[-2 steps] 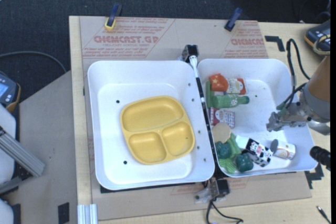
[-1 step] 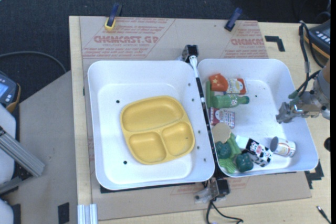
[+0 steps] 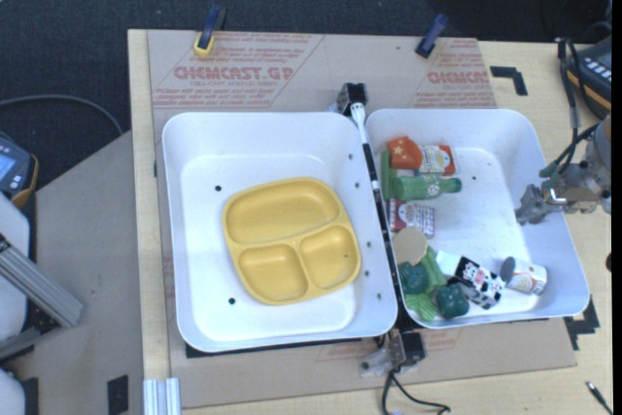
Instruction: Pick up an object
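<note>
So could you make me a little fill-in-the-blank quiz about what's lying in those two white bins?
1. The yellow divided tray lies in the ____ bin.
2. That tray has ____ compartments.
3. The toys are piled in the ____ bin.
4. The gripper hovers at the right bin's ____ edge.

Answers: left; three; right; right

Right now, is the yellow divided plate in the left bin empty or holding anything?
Empty. The yellow divided plate lies flat in the left bin, and all three compartments show bare yellow.
</note>
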`<state>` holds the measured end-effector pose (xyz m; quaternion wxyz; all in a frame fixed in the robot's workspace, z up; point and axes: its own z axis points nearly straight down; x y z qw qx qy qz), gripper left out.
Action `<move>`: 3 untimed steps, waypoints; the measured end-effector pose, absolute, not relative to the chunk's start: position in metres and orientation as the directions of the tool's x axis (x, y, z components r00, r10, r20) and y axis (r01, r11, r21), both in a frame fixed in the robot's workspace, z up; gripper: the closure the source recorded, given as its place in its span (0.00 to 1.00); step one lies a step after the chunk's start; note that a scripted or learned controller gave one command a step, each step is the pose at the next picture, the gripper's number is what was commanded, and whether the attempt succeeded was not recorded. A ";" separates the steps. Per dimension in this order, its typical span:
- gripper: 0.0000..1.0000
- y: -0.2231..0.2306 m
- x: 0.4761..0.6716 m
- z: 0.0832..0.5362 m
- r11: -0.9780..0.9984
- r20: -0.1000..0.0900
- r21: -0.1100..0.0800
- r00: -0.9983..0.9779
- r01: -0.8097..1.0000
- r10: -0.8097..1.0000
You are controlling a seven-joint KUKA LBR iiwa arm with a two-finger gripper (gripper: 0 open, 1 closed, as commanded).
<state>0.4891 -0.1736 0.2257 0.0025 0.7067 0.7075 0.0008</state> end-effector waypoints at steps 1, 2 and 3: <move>1.00 -0.133 0.511 0.222 0.005 0.000 0.004 -0.005 1.000 1.000; 1.00 -0.097 0.547 0.215 0.006 0.000 0.004 -0.006 1.000 1.000; 1.00 -0.053 0.579 0.231 0.006 0.000 0.006 -0.006 1.000 1.000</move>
